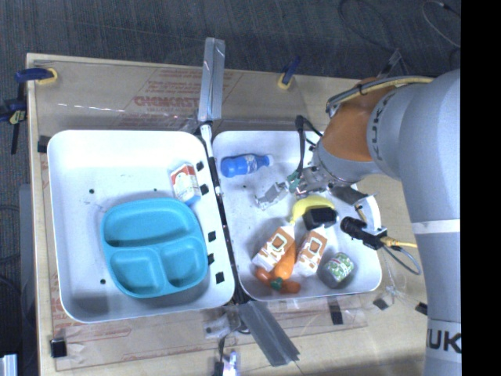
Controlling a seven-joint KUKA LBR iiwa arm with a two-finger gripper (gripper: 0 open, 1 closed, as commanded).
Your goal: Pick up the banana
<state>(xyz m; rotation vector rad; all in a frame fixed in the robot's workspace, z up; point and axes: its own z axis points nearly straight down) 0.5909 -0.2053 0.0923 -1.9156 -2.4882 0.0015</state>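
Observation:
The banana (307,205) is yellow and curved and lies in the middle of the right bin (258,143); its lower right part is hidden behind the robot's wrist hardware. My gripper (270,195) is down in the same bin, just left of the banana's tip and below the blue bottle (244,164). It looks apart from the banana, with nothing visibly held. The grey arm with its orange band (348,135) reaches in from the right over the bin's far right corner.
Below the banana, two orange cartons (274,249) (311,251), a carrot (283,269) and a round can (338,269) crowd the right bin's front. The left bin (86,155) holds a blue compartment tray (153,245) and a small red-and-white carton (185,182).

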